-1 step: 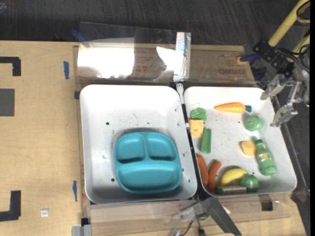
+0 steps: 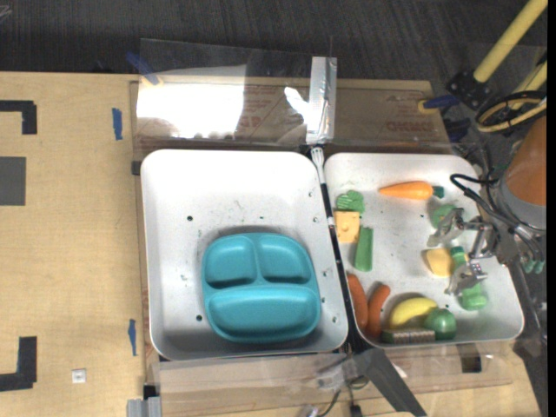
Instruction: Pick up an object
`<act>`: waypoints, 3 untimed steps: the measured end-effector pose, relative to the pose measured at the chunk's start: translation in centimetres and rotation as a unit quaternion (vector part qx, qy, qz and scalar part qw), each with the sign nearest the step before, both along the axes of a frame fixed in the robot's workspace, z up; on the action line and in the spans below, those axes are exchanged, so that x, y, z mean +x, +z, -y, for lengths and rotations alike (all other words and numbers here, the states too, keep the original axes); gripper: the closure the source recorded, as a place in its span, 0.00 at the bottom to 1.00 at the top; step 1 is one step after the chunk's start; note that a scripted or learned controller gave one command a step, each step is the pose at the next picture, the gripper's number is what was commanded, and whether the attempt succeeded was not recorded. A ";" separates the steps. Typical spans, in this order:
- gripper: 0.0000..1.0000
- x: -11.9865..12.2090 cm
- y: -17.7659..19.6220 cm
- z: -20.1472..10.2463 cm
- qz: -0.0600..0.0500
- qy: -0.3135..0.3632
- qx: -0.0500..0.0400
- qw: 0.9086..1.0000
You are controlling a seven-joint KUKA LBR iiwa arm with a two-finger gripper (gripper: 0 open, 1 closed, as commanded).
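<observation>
Toys: a heap of play food lies in the right bin [image 2: 508, 315], none of it lifted clear that I can see.
Carrot [image 2: 406, 191]: near the far wall of that bin, lying crosswise.
Left side of the bin: a green leafy piece [image 2: 350, 201], a yellow block [image 2: 347, 228] just below it, then a green stick [image 2: 363, 248].
Near corner: two sausages [image 2: 367, 302] side by side against the dividing wall, a banana [image 2: 411, 308] beside them, a green ball [image 2: 441, 322] touching the banana's end.
Gripper [image 2: 470, 263]: down inside the right bin, over its right half; metal parts crowd a yellow piece [image 2: 439, 261] and small green bits [image 2: 473, 300].
Gripper state: cannot tell; the fingers blur into the clutter under them.
Arm [image 2: 528, 176]: enters from the right, orange band cut off by the picture's edge.
Left bin [image 2: 174, 189]: holds a teal divided tray [image 2: 259, 286], well apart from the gripper.
Around: a clear plastic sheet [image 2: 226, 102] behind the bins, cables [image 2: 508, 111] at the far right.
Hard to read: what the green bits under the gripper are.
</observation>
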State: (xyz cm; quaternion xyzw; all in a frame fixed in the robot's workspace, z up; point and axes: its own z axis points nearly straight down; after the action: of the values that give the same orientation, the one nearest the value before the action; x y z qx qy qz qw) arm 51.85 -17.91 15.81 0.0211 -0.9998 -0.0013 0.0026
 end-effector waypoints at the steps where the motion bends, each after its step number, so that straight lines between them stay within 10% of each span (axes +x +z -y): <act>1: 0.00 6.1 -6.8 3.8 0.009 0.064 -0.003 0.998; 3: 0.00 13.3 -7.0 4.7 -0.010 0.094 0.002 0.996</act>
State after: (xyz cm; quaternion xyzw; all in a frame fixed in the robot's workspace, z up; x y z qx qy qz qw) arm 65.16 -22.57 8.81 0.1150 -0.9933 -0.0034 0.0127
